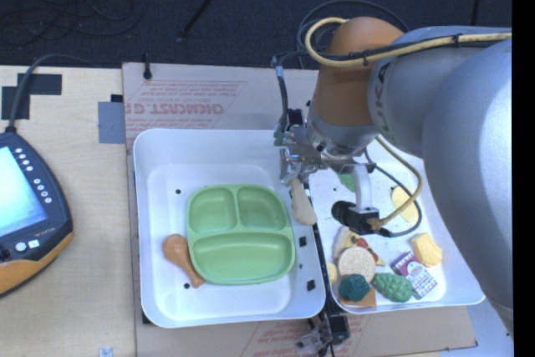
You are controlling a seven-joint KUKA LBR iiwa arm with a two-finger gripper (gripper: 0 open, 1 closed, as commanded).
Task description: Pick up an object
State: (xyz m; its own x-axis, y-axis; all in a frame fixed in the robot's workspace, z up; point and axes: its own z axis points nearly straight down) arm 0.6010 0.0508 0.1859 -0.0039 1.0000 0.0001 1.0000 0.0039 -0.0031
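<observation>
A: Entry. Where is the gripper (303, 180) now?

B: Low over the rim shared by the two shallow white bins, at the right edge of the left white plastic bin (155, 180). A pale beige, elongated object (302, 205) hangs down from it across that rim, tilted slightly. Its upper end seems to sit at the fingers, so I judge them closed on it, but the wrist hides how narrow the gap is.

A: Describe the object.

B: Smooth, matte, cream coloured, rounded at the lower end. Too small to identify; possibly a toy food piece. Its lower end is near the rim, contact unclear.

A: Why that position?

B: Judgement: the right white plastic bin (468, 288) holds the pile of toy food, a round tan cracker-like disc (357, 262), a dark green broccoli-like piece (353, 287) and a yellow corn-like block (426, 248), all crowded toward its near edge. The arm reaches in from the right, so a pick at the bin's left edge places the wrist above the divider.

A: Left bin contents?

B: A light green divided plastic tray (239, 234) at centre, with a tan spoon-shaped piece (180, 255) touching its left edge. Neither is near the gripper.
</observation>
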